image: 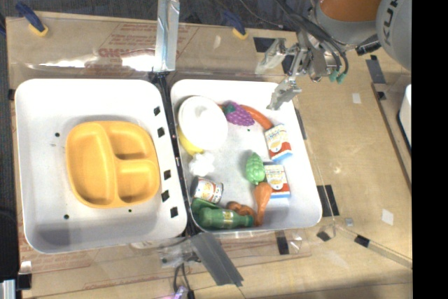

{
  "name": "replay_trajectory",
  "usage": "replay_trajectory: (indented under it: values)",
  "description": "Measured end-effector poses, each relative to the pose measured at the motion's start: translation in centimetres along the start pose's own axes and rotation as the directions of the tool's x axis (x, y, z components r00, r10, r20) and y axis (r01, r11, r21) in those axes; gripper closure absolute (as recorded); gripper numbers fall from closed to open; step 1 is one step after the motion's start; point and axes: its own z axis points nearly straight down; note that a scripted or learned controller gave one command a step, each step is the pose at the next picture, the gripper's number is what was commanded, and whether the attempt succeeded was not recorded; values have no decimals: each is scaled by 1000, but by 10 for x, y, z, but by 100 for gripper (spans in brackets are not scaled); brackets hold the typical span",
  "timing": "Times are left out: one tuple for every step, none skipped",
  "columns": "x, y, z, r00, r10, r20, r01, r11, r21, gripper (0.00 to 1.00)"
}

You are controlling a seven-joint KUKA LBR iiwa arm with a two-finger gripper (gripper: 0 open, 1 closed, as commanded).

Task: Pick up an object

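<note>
Grey arm with orange band reaching in over the worktop's far right corner, gripper (285,91) hanging at the far right rim of the right-hand shallow white bin (308,182); fingers too small and blurred to tell their state, nothing seen between them. In that bin: white round bowl (202,119) at the far left, purple grape bunch (239,115) just beside it, two small cartons (278,142) along the right wall, green bottle (220,218) at the near edge. Yellow divided plastic tray (112,163) in the middle of the left-hand white bin (35,108).

- Wooden bench (350,150), black tape marks here and there.
- Two white bins on it, side by side, touching: left bin (28,150), right bin (308,199).
- Clear plastic sheet (84,45) lying behind the bins.
</note>
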Motion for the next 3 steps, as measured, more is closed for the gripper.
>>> replay_trajectory:
  values:
    - [37, 0, 191, 995, -100, -3, 100, 995, -2, 0]
    - [95, 20, 190, 1000, -32, -1, 32, 999, -3, 0]
    - [148, -27, 189, 974, -226, 2, 226, 974, -7, 0]
